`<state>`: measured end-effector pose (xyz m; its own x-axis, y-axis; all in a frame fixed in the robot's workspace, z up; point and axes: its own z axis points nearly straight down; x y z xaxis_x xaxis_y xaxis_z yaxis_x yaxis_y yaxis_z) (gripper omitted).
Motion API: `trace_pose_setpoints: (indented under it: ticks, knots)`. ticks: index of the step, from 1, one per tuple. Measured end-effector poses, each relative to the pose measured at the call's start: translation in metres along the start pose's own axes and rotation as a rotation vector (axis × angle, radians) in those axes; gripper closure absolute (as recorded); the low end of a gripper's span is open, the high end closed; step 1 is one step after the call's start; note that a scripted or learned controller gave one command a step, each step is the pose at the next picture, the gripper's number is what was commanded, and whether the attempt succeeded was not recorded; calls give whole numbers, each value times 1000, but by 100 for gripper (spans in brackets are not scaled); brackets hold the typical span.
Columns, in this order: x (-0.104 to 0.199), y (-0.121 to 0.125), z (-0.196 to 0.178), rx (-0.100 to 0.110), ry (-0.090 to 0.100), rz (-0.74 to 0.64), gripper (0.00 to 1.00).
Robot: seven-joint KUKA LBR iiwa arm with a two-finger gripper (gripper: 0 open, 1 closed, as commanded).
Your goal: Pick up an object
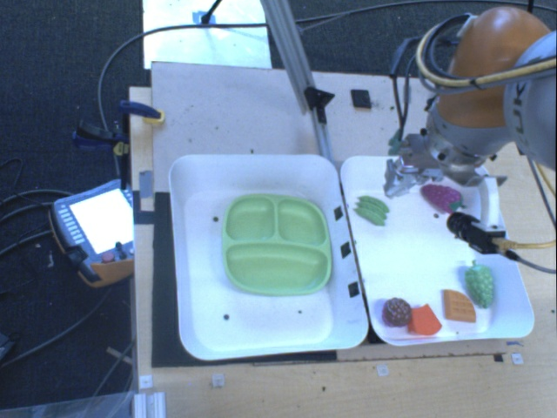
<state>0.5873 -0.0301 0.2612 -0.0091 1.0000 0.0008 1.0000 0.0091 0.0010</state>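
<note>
1. Right bin on the table holding the candidates: green pea pod toward 10 o'clock of that bin, purple piece near 12 o'clock, green bumpy piece near 4 o'clock, then brown wedge, orange-red block and dark round piece along the 6 o'clock edge.
2. Claw hanging over the bin's 11 o'clock corner, between the pea pod and the purple piece, near both, seemingly above them rather than touching.
3. Nothing visible between the fingers; whether spread or closed, cannot tell at this resolution.
4. Left bin carrying a green divided plate, well apart from the claw.
5. Likely step: settling on a target, probably the pea pod or the purple piece, before descent.
6. Risk: dropping into bare bin floor between the two items and closing on nothing, since the claw sits over the gap.
7. Risk: pea pod low and flat, easy to skate out from under the fingertips, or be nudged toward the bin wall at 9 o'clock.
8. Risk: purple piece rounded, liable to squirt sideways under an off-centre pinch.
9. Risk: bin rim close at 12 o'clock; a finger catching it could tilt or shift the bin.
10. Risk: black fitting with cable trailing across the bin at 3 o'clock, able to brush the green bumpy piece.
</note>
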Motion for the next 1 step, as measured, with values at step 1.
trace_pose_setpoints:
  ticks: [1]
  knots:
    - [58,8,17,0,1,-1,100]
